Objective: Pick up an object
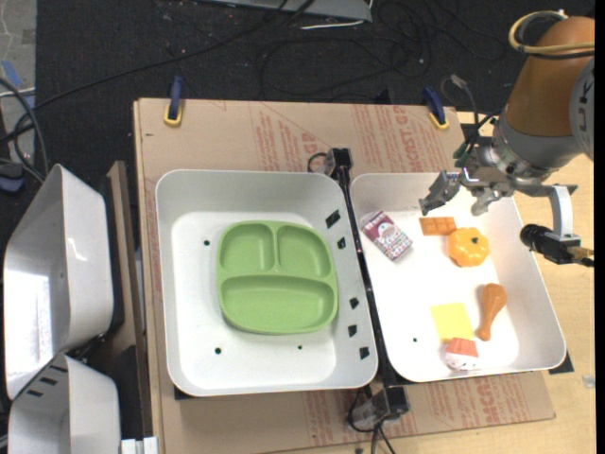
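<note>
At right of frame, the arm's gripper [460, 197] hovers over the right bin [539, 343], its jaws spread, pinching nothing. Below lie an orange cracker [437, 225], glossy toy pumpkin [468, 247], drumstick [490, 308], yellow block [451, 319] and patterned packet [387, 235]. The left bin [180, 282] holds a green divided plate [278, 277].

My arm is grey with an orange band [553, 60] above the wrist. Both bins are white: the left bin [180, 253] holds a light green divided plate [277, 277]. In the right bin [539, 334], a maroon-and-white patterned packet [387, 235] at ten o'clock, an orange pumpkin [468, 247], a yellow block [451, 319], a tan drumstick [490, 307], and a red-and-white piece [460, 353] at six.
</note>
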Controlling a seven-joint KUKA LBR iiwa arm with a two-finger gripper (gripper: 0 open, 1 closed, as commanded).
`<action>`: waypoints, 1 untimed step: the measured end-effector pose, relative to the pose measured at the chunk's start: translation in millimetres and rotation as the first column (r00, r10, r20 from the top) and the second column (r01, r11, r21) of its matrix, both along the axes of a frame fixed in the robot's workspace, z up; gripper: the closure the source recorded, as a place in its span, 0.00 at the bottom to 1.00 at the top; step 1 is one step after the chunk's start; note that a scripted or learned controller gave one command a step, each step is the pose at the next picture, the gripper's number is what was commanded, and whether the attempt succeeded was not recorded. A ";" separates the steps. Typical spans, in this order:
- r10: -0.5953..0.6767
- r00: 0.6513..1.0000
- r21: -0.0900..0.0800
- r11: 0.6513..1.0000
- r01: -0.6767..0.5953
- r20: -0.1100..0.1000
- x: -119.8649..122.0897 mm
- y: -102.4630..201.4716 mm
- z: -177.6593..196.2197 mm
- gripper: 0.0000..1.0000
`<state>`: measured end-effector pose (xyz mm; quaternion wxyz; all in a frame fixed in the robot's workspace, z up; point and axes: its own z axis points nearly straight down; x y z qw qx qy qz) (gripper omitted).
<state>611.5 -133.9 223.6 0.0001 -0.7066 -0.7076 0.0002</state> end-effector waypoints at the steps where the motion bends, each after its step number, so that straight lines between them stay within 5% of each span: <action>1: 0.012 1.000 0.006 1.000 -0.012 -0.005 -39.9 126.6 -33.6 0.00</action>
